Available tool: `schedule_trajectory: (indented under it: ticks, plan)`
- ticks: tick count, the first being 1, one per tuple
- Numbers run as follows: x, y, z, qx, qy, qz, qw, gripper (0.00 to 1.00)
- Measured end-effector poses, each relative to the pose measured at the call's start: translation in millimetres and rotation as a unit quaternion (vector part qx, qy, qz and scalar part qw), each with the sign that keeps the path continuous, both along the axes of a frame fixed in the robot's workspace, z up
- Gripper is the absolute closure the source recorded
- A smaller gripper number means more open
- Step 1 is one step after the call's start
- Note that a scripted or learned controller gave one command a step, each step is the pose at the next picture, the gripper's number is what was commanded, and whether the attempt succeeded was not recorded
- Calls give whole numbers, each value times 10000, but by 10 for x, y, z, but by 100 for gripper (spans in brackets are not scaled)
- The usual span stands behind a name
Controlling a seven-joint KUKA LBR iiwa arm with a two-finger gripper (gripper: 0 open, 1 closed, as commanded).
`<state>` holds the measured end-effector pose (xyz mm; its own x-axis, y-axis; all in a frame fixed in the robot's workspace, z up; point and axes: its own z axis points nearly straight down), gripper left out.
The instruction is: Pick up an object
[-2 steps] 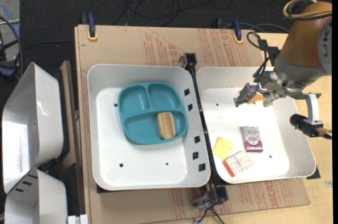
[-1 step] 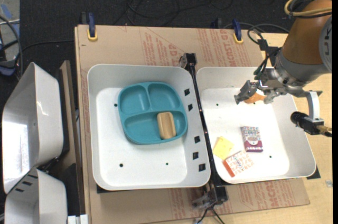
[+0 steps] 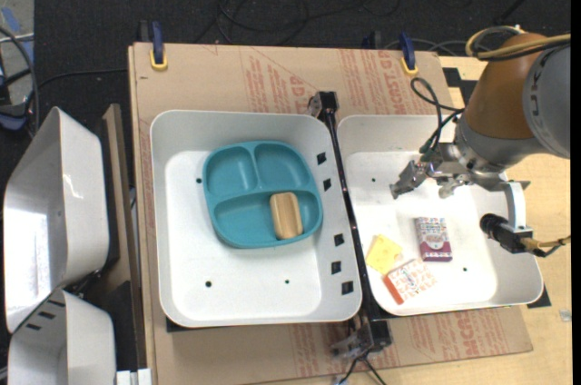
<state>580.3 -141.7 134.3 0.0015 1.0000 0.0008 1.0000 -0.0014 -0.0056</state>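
My gripper point(image 3: 423, 186) hangs over the upper middle of the right bin point(image 3: 522, 288), its two fingers spread apart and open, with nothing between them. Just below it lies a small maroon box point(image 3: 433, 239). Further down and to the left are a yellow piece point(image 3: 383, 251) and an orange-and-white packet point(image 3: 410, 280), touching each other. In the left bin point(image 3: 182, 283) sits a teal divided plate point(image 3: 245, 192) with a tan oblong block point(image 3: 285, 215) in its lower right compartment.
The two bins meet along a black-clipped divider point(image 3: 340, 211). Clamps point(image 3: 159, 56) hold the cardboard-covered bench at its far edge. White tubs point(image 3: 54, 192) stand off the bench to the left.
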Motion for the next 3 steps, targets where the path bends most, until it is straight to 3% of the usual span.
schedule_trajectory:
  ticks: [1, 2, 3]
  plan:
    - [-4, 6, -444, -3, -15, 4, 10000, 0]
    - [4, 3, -319, -6, -30, -2, 10000, 100]
    - [-93, 18, 200, -6, -37, -2, 10000, 100]
